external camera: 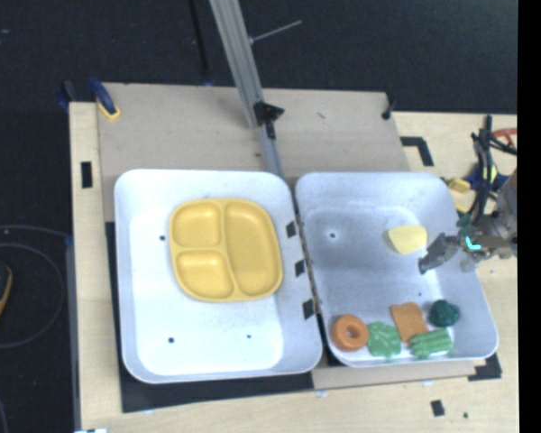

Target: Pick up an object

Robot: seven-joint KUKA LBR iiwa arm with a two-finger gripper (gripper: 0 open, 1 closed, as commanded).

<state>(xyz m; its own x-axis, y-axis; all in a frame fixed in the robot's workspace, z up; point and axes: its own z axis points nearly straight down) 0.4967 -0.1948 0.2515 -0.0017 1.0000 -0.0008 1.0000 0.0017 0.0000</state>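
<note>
The right bin (361,192) holds several small toys. A pale yellow piece (407,238) lies near its right side. Along its front edge sit an orange ring (349,332), a light green lump (383,341), a tan block (407,318), a green piece (431,342) and a dark green ball (444,313). My gripper (437,254) reaches in over the bin's right edge, just right of and slightly below the yellow piece. Nothing shows in its grasp.
The left bin (144,332) carries a yellow divided plate (225,248). A grey metal pole (243,70) slants up from between the bins at the back. Cables and yellow parts (482,174) cluster by the arm on the right.
</note>
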